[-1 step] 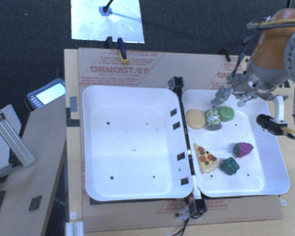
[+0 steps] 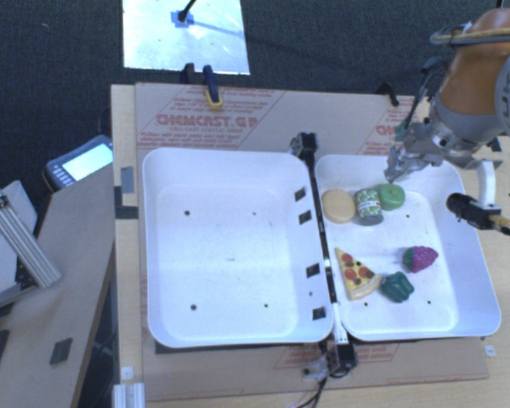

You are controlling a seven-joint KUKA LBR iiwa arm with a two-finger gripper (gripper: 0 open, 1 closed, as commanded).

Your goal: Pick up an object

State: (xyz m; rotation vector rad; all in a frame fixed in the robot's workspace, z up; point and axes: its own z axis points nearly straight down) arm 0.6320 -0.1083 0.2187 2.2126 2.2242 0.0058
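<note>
The right bin (image 2: 467, 313) holds several small toys: a tan round bun (image 2: 338, 206), a green can (image 2: 368, 206), a green round piece (image 2: 392, 196), a purple grape bunch (image 2: 419, 258), a dark green pepper (image 2: 397, 286) and a pizza slice (image 2: 355, 273). My gripper (image 2: 394, 170) hangs over the bin's back part, just above and behind the green round piece. Nothing shows between its tips. The arm's grey wrist and orange band (image 2: 484, 66) rise to the upper right.
The left bin (image 2: 161, 313) lies beside the right one, with a black hinge strip (image 2: 316, 228) between them. A cardboard sheet (image 2: 212, 117) lies under both. A grey device (image 2: 78, 164) rests on the side table at left.
</note>
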